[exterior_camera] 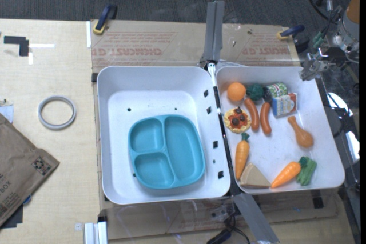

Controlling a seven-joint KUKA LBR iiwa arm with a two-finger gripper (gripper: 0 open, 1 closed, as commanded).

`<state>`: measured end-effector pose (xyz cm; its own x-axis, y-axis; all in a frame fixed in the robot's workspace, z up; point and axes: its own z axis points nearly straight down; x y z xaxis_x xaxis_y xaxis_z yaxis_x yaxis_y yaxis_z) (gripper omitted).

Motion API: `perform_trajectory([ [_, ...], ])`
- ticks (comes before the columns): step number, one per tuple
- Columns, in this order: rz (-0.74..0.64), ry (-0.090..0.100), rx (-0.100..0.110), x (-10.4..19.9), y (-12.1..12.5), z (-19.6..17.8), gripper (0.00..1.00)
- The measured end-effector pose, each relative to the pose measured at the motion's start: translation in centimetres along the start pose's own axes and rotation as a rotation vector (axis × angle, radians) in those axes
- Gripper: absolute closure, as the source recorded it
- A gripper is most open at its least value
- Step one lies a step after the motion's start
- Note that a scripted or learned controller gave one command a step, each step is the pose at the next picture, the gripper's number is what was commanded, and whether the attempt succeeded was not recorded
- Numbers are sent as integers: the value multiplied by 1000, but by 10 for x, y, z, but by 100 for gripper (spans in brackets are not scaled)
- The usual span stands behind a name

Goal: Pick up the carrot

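Observation:
Two carrots lie in the right bin (320, 117). One carrot (242, 158) rests near the bin's left wall, its green top pointing to the back. The other carrot (285, 175) lies slanted by the front wall, its green top (307, 171) to the right. My gripper (314, 67) hangs at the bin's far right corner, high and well apart from both carrots. Cables and the wrist block it from clear view.
Beside the carrots in the right bin are an orange (236, 92), broccoli (255, 91), two sausages (252, 108), a small pizza (237, 119), a milk carton (284, 104), a drumstick (301, 132) and a sandwich wedge (253, 176). The left bin (114, 94) holds a blue divided plate (166, 151).

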<state>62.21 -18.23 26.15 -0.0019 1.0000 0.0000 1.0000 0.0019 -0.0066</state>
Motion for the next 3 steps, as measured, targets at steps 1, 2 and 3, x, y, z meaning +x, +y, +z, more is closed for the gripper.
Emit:
perform_trajectory([
  [1, 120, -2, -1, 44, 38, -46, 0],
  [2, 68, -1, 0, 85, 33, 76, 0],
  [3, -85, -1, 0, 159, 28, 73, 0],
])
